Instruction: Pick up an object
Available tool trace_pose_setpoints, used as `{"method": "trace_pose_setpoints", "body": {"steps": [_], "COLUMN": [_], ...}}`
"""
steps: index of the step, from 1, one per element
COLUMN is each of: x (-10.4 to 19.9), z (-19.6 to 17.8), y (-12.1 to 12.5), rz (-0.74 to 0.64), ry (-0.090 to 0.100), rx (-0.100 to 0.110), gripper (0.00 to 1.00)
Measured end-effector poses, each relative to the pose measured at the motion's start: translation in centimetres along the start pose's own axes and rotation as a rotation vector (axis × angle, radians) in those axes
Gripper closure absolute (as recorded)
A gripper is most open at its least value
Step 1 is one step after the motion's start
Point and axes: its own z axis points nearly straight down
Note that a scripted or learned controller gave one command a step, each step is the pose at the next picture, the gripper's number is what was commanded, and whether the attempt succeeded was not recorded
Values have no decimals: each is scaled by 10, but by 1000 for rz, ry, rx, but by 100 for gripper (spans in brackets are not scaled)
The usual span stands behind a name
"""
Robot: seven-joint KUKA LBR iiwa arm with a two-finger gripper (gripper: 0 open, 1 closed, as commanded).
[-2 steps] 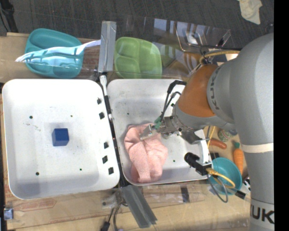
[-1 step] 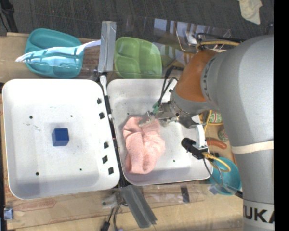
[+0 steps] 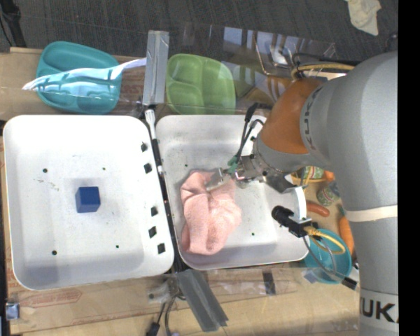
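Camera view | left bin (image 3: 28,187): blue cube (image 3: 88,199) | right bin (image 3: 196,128): pink cloth (image 3: 208,219) | claw (image 3: 227,176): grip unreadable

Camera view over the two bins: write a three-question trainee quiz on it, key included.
1. True or false: the blue cube lies in the left bin.
2. Which thing lies in the right bin? A) green tray B) pink cloth C) teal scoop
3. Fill in: the gripper is at the pink cloth's ____ edge.

Key
1. True.
2. B; the green tray and teal scoop rest behind the bins.
3. Top.
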Motion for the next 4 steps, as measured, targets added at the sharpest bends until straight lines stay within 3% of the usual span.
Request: {"method": "trace_pose_setpoints", "body": {"steps": [1, 2, 3, 4], "x": [0, -40, 23, 11], "z": [0, -1, 0, 0], "y": [0, 53, 51, 19], "rz": [0, 201, 113, 28], "ry": [0, -1, 0, -1], "rx": [0, -3, 0, 0], "gripper": [0, 0, 0, 0]}}
